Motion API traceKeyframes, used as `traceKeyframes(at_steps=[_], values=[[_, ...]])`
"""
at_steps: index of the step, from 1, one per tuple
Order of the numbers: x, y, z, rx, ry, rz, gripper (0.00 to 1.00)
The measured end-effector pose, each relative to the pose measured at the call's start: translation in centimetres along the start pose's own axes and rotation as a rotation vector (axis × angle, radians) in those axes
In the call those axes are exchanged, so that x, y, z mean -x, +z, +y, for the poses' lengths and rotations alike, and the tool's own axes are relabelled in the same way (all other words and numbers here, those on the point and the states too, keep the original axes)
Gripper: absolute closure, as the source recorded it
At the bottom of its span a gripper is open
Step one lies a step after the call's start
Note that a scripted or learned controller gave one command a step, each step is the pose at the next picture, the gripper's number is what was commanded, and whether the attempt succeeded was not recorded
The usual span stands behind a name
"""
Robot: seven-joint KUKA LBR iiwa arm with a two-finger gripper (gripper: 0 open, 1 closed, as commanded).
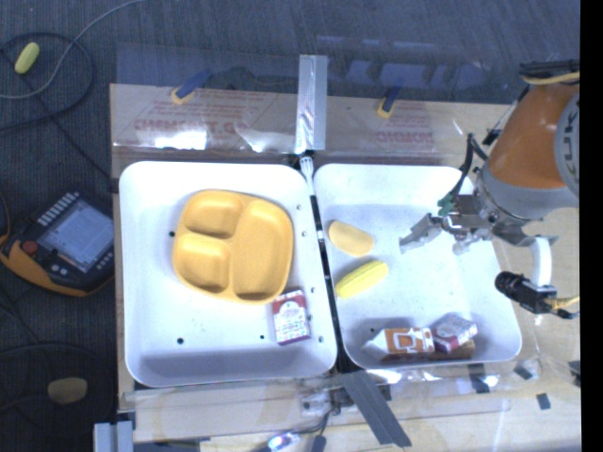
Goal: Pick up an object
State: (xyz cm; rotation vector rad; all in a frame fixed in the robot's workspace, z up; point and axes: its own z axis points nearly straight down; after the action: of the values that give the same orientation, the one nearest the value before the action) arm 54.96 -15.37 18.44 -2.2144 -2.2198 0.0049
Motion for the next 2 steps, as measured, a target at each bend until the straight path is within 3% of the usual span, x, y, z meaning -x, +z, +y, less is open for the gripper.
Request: traceKeyframes(at_steps=[1, 2], values=[[-2.7, 9.5, 1.7, 0.013, -0.122, -0.006, 0.00], [-4.9, 9.4, -1.9, 0.024, -0.267, -0.012, 0.00]])
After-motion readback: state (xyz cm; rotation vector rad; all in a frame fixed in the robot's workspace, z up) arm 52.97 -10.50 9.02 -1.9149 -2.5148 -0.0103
